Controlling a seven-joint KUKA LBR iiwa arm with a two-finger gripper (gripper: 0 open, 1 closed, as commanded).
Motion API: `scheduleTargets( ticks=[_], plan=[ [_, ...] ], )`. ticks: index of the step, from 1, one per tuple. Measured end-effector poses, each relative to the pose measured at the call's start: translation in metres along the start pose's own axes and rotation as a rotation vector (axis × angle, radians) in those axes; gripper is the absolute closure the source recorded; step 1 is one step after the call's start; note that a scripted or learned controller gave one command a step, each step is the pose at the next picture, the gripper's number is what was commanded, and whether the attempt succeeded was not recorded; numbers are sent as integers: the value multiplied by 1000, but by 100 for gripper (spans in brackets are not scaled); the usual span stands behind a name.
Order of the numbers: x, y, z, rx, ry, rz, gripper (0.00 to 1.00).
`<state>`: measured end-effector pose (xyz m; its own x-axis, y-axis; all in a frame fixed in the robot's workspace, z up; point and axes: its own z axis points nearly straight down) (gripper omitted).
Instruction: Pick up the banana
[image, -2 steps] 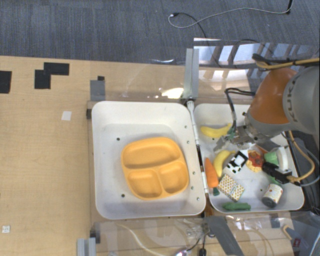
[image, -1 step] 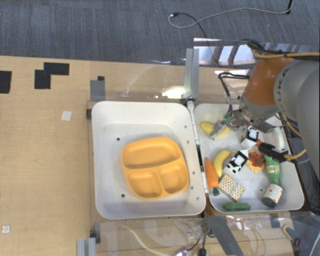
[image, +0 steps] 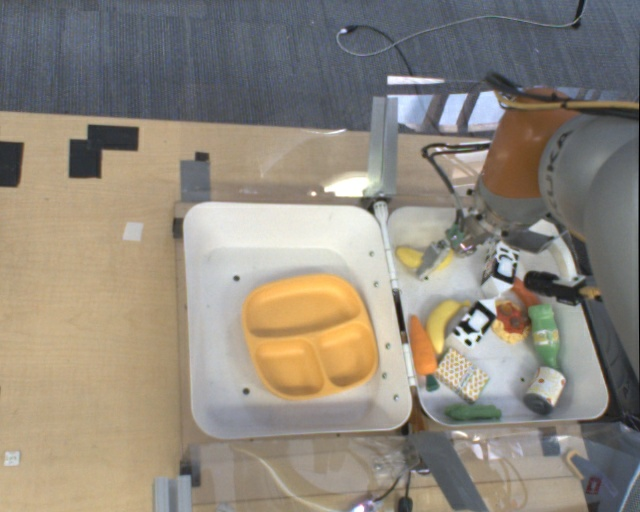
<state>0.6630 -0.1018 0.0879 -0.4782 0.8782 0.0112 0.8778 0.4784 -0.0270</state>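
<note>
Camera view, near to far: in the right bin (image: 590, 400), the banana (image: 442, 324) lies just right of a carrot (image: 423, 350). Farther back, the gripper (image: 462, 246) hovers by a yellow piece (image: 409, 257), fingers apart, clasping nothing.

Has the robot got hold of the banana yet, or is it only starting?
Only starting, it seems. The banana lies loose in the right bin, between the carrot and a black-and-white toy. The gripper is down in that bin's far end, beside a yellow piece, not at the banana. Reaching it, gripping and lifting are all left.
</note>
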Motion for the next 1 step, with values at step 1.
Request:
scheduleTargets(
  ticks=[1],
  plan=[
    [0,2,-12,-6,-4,-2,100]
  ],
)
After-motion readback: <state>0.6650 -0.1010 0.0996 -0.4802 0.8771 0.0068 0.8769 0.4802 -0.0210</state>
